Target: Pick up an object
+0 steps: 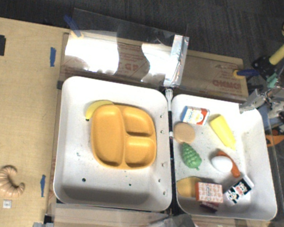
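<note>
The right bin (268,171) holds several small objects. A little red and white carton (194,115) and a yellow block (222,130) lie at the back. A tan round piece (184,132), a green bumpy item (190,156) and a white egg (223,163) sit in the middle. A red box (209,192) and a black and white carton (238,191) lie at the front. My gripper (250,104) hangs over the bin's back right corner, above and to the right of the yellow block, with nothing seen in it.
The left bin (71,126) bears an orange divided plate (124,135) with a yellow banana (96,108) tucked behind it. A tan croissant-shaped toy (10,180) lies on the bench at the front left. A clear plastic sheet (124,52) stands behind the bins.
</note>
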Tool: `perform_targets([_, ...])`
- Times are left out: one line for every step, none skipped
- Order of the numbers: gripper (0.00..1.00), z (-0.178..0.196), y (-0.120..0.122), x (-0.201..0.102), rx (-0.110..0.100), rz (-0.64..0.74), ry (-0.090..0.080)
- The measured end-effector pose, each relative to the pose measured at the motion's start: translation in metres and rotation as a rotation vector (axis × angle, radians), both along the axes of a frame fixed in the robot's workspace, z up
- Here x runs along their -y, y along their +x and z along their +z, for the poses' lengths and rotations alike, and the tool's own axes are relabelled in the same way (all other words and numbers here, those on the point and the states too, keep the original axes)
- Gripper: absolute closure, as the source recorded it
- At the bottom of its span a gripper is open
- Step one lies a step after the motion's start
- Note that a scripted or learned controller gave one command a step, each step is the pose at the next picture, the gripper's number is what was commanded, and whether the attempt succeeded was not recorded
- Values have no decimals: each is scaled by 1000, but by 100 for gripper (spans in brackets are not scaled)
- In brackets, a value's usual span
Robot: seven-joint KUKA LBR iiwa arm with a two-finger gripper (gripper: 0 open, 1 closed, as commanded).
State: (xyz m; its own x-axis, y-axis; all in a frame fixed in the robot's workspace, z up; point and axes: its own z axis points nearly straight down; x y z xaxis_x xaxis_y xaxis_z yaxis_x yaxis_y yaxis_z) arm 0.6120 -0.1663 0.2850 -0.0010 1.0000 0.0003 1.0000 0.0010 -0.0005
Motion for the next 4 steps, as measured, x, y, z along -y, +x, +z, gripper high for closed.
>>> perform_targets([0, -136, -37, 40, -9, -188, 0])
perform_targets([0, -197, 13, 2, 7, -189, -2])
perform_targets([0, -190, -7, 16, -2, -229, 1])
perform_targets([100, -181, -8, 15, -3, -228, 1])
